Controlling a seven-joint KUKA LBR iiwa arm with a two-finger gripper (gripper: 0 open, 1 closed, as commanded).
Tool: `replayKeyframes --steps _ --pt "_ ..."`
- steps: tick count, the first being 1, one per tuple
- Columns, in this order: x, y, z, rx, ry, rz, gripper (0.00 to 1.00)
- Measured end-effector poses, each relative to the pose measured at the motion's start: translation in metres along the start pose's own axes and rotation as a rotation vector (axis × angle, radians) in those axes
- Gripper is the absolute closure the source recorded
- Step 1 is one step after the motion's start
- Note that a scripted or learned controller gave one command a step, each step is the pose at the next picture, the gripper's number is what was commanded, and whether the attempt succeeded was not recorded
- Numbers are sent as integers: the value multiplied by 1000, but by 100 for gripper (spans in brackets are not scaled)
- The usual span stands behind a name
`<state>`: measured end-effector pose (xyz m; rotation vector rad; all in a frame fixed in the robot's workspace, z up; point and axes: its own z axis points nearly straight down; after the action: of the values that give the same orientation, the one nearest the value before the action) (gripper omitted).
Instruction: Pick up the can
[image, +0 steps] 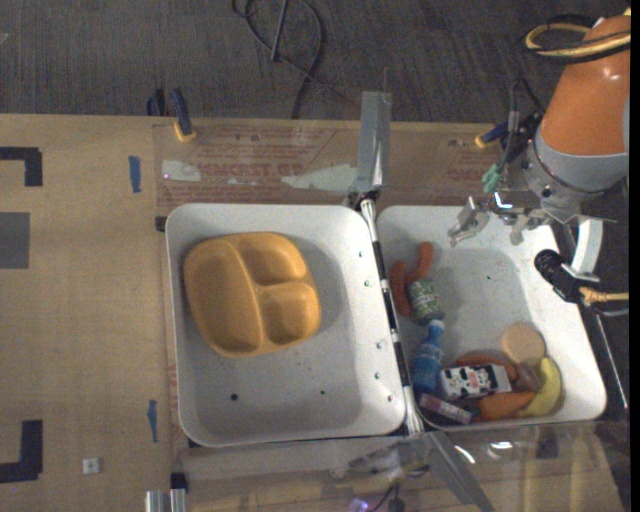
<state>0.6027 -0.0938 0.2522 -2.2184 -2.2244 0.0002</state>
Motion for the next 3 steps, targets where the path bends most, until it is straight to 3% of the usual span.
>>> replayKeyframes --steps 1,2,3 --pt "-26 -25 150 -2 0 57 0" --pt "-18 -65 123 1 1 38 0" --pt "-81 -95 33 -2 -1 45 0"
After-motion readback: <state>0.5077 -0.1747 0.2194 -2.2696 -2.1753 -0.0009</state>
